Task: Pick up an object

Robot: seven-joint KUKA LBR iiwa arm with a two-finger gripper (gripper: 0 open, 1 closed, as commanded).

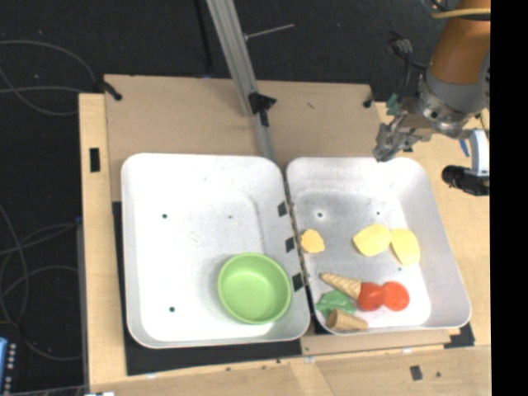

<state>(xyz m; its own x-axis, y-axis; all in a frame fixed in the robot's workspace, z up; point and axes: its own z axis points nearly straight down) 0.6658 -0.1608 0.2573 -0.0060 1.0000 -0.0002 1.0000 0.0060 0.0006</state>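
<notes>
My gripper (385,149) hangs over the far rim of the right bin (429,196), high above its contents, with nothing visible between its fingers. In the right bin lie a small yellow piece (312,241), two larger yellow pieces (372,239) (405,246), a red tomato-like object (384,296), a tan cone (341,285), a second cone (347,321) and a green leafy piece (332,301). A green bowl (254,287) sits in the left bin (165,188) at its near right corner.
A slanted metal post (235,48) rises behind the bins, its foot near the gap between them. The bins rest on a brown board (181,114). Cables lie on the dark floor at left.
</notes>
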